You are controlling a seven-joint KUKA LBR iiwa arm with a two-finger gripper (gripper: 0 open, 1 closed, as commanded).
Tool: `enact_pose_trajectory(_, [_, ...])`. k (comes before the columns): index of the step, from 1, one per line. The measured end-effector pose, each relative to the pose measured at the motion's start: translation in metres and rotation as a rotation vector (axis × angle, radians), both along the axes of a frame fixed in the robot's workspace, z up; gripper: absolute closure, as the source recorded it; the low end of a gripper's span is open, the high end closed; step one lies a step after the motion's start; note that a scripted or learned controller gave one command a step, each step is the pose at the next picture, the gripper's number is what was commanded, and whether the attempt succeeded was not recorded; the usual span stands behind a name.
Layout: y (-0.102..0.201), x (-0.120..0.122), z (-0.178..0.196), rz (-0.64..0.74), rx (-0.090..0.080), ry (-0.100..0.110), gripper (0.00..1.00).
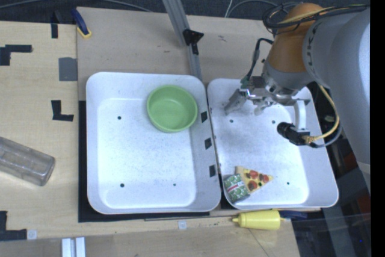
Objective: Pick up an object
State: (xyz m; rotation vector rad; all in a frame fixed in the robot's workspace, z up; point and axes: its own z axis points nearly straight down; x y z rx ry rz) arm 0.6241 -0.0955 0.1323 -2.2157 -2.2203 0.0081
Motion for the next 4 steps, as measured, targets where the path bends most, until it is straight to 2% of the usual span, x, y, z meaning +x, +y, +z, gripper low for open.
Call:
enact_pose_trajectory(1, [0.0, 0.001, 0.013, 0.001, 0.0, -0.004, 1.0])
enact_pose_trajectory(2, [-0.007, 0.001, 0.059, -0.001, -0.001, -0.01, 1.0])
enact_pose_trajectory(3, [-0.006, 0.002, 0.075, -0.001, 0.0, -0.008, 1.0])
enact_pose_trajectory(4, [0.054, -0.02, 0.08, 0.004, 0.002, -0.005, 1.0])
